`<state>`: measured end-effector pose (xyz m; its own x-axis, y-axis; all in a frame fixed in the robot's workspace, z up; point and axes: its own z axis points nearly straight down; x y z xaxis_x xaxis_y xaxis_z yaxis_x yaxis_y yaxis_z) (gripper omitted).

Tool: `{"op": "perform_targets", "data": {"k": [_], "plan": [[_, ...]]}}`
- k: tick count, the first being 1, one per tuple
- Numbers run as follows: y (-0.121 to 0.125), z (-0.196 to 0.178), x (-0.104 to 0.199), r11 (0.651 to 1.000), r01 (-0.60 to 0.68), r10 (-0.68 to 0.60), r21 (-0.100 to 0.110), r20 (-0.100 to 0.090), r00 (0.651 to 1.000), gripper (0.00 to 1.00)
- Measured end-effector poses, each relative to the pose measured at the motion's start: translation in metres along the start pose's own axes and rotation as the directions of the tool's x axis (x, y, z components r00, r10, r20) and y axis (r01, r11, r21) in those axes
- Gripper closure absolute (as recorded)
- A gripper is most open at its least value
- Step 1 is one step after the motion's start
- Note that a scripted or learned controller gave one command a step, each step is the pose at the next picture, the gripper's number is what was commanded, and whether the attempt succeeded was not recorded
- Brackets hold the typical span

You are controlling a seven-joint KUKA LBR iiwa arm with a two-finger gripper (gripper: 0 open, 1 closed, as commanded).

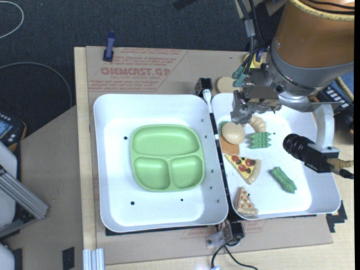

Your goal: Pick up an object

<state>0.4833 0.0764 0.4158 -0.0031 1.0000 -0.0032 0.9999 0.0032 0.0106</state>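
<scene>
White plastic makes up both shallow bins on the bench. The left white bin (pixel 112 167) holds a light green plastic plate with three sections (pixel 167 157), which sits flat near the middle. The right white bin (pixel 315 190) holds the toy food.

The big grey arm with the orange band (pixel 315 32) comes in from the top right. Its grey two-finger gripper (pixel 243 116) points down into the top left part of the right bin. The tips are right above a round beige toy bread roll (pixel 232 132) and seem to touch its top. I cannot tell how far apart the fingers are or whether they hold anything, because the gripper's body hides them.

Under the roll lies a flat orange toy slice (pixel 229 145). Just to the right of the roll is a small green toy bunch of beans (pixel 259 140), and a pale beige piece (pixel 258 122) pokes out beside the gripper. Below these is a toy pizza slice with red dots (pixel 245 167). Near the bin's bottom edge lies a second toy pizza slice (pixel 244 202). A dark green toy pickle (pixel 283 180) lies tilted to the right of the first pizza slice.

A black round camera part (pixel 304 148) sticks out over the right side of the bin. A small blue clip (pixel 109 46) rests on the brown cardboard sheet (pixel 140 72) behind the left bin.
</scene>
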Motion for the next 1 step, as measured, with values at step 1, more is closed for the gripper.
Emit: {"op": "perform_targets", "data": {"k": [1], "plan": [[0.0007, -0.0103, 0.0001, 1.0, 0.0, 0.0, -0.003, 0.001, 1.0, 1.0]]}}
